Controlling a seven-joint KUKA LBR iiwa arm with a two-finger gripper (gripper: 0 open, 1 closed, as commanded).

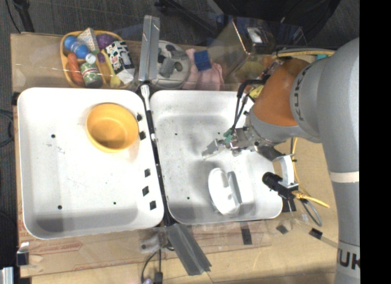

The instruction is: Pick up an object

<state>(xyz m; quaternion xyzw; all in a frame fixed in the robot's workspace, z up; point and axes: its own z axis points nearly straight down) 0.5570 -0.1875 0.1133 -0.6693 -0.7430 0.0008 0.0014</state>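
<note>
My gripper (pixel 215 148) is low over the right bin (pixel 183 109), reaching in from the wrist side with the orange band (pixel 275 99) behind it. Finger state: cannot tell, since the tips blur against the white floor and nothing is visibly between them.

Candidate object: white mug (pixel 224 191), lying on its side just below my gripper toward the near wall, handle facing up. Apart from the tips, not touching. It probably rests there because the bin floor is flat and the handle stops it rolling.

Other object: yellow bowl (pixel 112 127), upright in the left bin (pixel 36 154), well away across the divider from my gripper. Reaching it would mean clearing the rims between the bins.

Judgement: the mug is the nearer target. White on white gives poor contrast, and its curved body may slip out of a pinch; the handle or rim looks like the safer grasp.

Beyond the bins: yellow basket of small items (pixel 91 57), out of play.
</note>
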